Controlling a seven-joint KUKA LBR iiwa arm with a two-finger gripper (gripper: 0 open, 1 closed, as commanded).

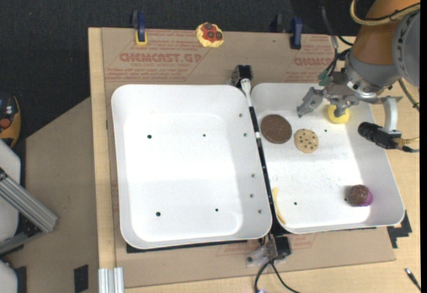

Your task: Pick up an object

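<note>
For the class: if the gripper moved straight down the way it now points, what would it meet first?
Probably the yellow object under the gripper, in the right bin; depth is unclear.

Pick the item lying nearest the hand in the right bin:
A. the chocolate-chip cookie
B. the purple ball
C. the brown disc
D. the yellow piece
D. The yellow piece sits right beside the hand at the far end of the right bin, while the brown disc, the cookie and the purple ball lie farther off.
</note>
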